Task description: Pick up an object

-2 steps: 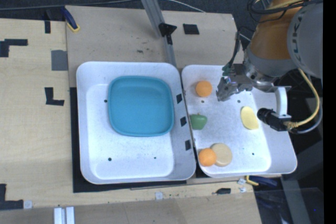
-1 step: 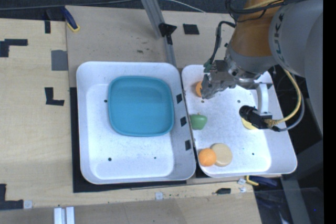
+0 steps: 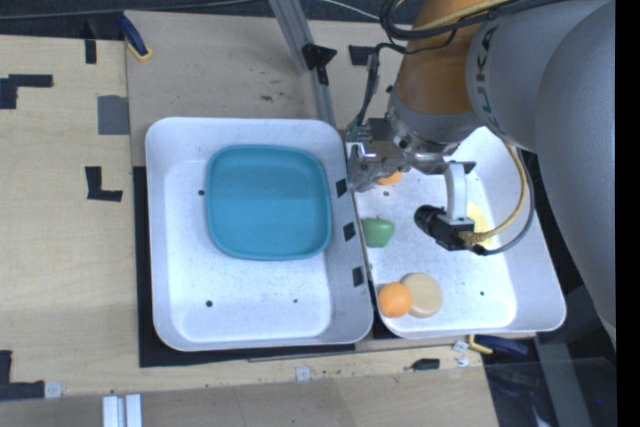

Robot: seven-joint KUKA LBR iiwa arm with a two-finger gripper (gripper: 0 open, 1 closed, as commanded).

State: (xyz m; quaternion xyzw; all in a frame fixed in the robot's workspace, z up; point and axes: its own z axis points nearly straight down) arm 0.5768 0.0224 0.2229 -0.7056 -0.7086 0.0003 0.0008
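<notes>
From my remote station I watch the claw [image 3: 372, 165] hang low over the upper left corner of the right bin [image 3: 520, 305], close to the wall where the two bins meet. The wrist and its metal fittings cover it from above, so I cannot tell whether it is released or clenched. A small orange thing [image 3: 390, 178] peeks out just beside it on the bin floor; I cannot tell whether the two touch, nor make out what the thing is.

Below the claw, still in the right bin, a green object [image 3: 378, 233] lies near the dividing wall. Nearer the front edge, an orange ball [image 3: 394, 300] sits touching a pale tan round piece [image 3: 423, 295] on its right. A black part [image 3: 443, 226] hangs from the arm over the middle of this bin, with a yellow cable [image 3: 515, 205] looping off to the right.

Above the claw the arm [image 3: 545, 65] rises thick and grey, its orange band [image 3: 445, 45] bulging over the bin's far edge, black cables curling round it.

In the left bin [image 3: 170, 215] a shallow blue tray [image 3: 268, 201] lies flat, a little toward the far side, well apart from the claw.

Both bins rest on a pale wooden bench [image 3: 60, 245] marked with strips of black tape. A grey metal pole [image 3: 290, 15] slants across the bench from the top of the view down to the far corner between the bins
</notes>
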